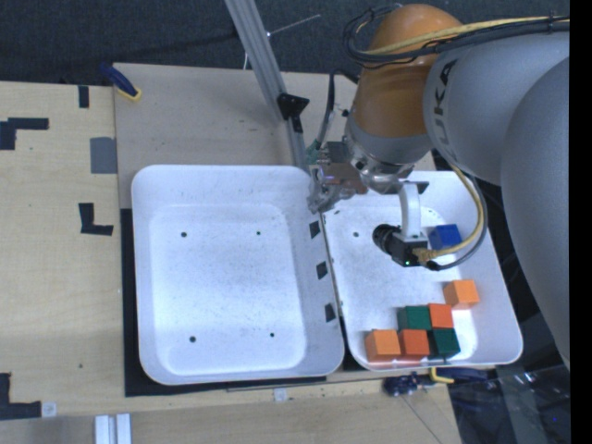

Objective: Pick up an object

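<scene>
My gripper point(324, 189) hangs over the far left corner of the right bin point(361, 276), close to the wall shared with the left bin. Nothing shows in its grasp. Several small blocks lie in the right bin. A blue block point(445, 236) rests near the far right side, partly behind the wrist. An orange block point(461, 292) lies alone at the right. At the near edge sits a tight cluster: an orange block point(382, 343), a green block point(415, 317), a red-orange block point(440, 316) and a dark green block point(445, 341).
The left bin point(148, 248) is a plain white tray with speckled marks. A slanted metal pole point(264, 58) rises behind the bins near the gripper. The big grey arm point(509, 109) covers the right side of the bench.
</scene>
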